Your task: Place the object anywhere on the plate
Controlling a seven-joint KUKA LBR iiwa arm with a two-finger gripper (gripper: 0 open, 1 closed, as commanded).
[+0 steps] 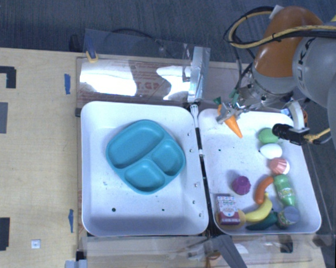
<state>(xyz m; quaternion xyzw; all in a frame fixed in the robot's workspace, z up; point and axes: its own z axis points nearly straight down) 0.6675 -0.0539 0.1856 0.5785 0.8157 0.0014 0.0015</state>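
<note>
- Pale wooden bench (27,169) carries two shallow white bins side by side: the left bin (98,211) and the right bin (309,214).
- A blue divided plate (146,156) lies in the left bin, nothing on it.
- Over the right bin's far left corner, the gripper (230,112) is clenched on a toy carrot (233,125), whose orange tip points down toward the bin floor, well apart from the plate.
- Elsewhere in the right bin: a green round item (267,135), a white egg (270,150), a purple piece (242,184), a banana (259,212), a small carton (227,209) and a green bottle (285,191).
</note>
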